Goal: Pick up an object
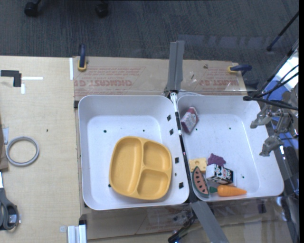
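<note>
Fingers (267,146): spread, pinching nothing, poised at the right bin's (237,118) right rim. Carrot (232,191) and other toys: that bin's near corner, probably loose stock for picking.

Dark grey carpet (142,23) lies beyond the pale wooden bench (38,118); chair casters (33,7) stand on it.

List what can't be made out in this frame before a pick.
- Gripper, camera view: small, blurred at right bin's edge; finger state unreadable.
- Small black-and-white box: print too small to read.
- Purple item: partly hidden behind box; identity unclear.
- Packet by divider: label illegible.
</note>
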